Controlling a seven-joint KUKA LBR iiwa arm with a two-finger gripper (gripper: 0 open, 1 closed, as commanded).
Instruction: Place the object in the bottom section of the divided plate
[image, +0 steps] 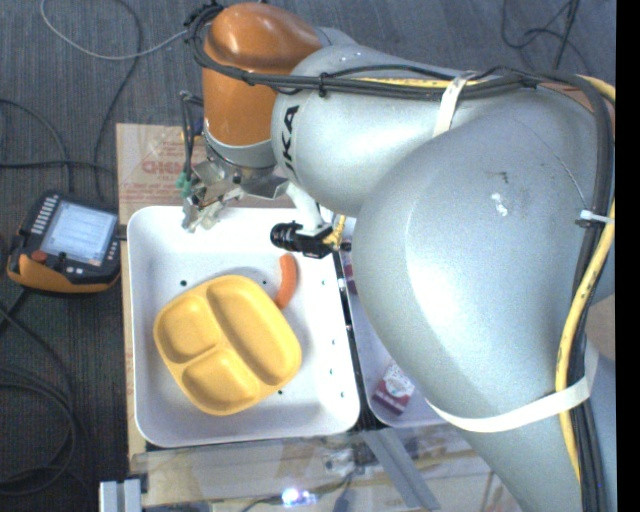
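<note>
A yellow divided plate (226, 343) lies in the left white bin (160, 250), with two small sections on its upper side and one large section at the bottom. An orange sausage-shaped object (287, 279) lies on the bin floor just off the plate's upper right edge. My gripper (200, 212) hangs over the bin's upper left corner, well to the left of the orange object and above the plate. Nothing shows between its fingers.
The big grey arm covers most of the right bin; a small dark red packet (394, 388) shows at its lower left. A black fitting (298, 238) sits near the bin's upper right. A teach pendant (65, 243) lies left of the bench.
</note>
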